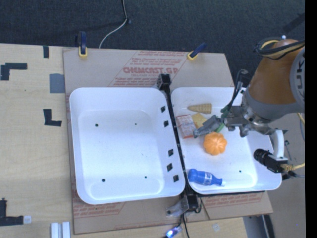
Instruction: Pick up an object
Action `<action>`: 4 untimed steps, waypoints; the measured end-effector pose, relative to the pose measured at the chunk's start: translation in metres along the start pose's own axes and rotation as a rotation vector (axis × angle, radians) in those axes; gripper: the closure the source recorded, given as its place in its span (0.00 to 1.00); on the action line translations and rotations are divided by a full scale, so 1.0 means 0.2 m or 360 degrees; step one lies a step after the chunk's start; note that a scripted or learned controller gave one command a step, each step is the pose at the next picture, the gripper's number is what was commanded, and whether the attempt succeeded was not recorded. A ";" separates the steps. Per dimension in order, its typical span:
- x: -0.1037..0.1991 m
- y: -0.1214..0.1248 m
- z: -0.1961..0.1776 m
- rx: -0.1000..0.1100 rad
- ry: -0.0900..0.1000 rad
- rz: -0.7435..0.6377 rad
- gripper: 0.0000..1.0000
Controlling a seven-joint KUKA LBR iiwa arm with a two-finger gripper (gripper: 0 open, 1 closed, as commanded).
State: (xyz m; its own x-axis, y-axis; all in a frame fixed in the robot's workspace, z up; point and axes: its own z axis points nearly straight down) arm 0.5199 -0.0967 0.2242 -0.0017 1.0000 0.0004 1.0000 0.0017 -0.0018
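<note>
Over right bin [247, 177]: pincer [205, 129] state unclear, beside orange [215, 144]; bottle [205, 178] lengthwise left-right.

My view: a light wooden bench [29, 148] bearing black tape marks [49, 118]; a brown cardboard sheet [143, 68], clamped at its far edge, lies on it, carrying the left white bin [79, 103] and right white bin [265, 182], touching side by side

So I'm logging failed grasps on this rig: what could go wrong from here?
The hand sits low amid crowded items, so it may nudge things instead of gripping. The round orange fruit right beside it could roll away if touched. The red and white packet and the yellow piece lie flat on the right bin, hard to get under.
</note>
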 end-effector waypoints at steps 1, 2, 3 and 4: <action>0.00 0.00 -0.05 0.0001 0.0001 -0.0003 1.00; 0.34 0.02 -0.68 -0.0024 0.0002 -0.0014 1.00; 0.52 0.17 -0.66 -0.0004 -0.0001 -0.0005 1.00; 0.66 0.08 -0.61 0.0002 -0.0001 -0.0002 1.00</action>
State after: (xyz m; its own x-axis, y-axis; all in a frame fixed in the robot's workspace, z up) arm 0.5360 0.0349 0.3463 -0.0029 1.0000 -0.0004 1.0000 0.0029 -0.0030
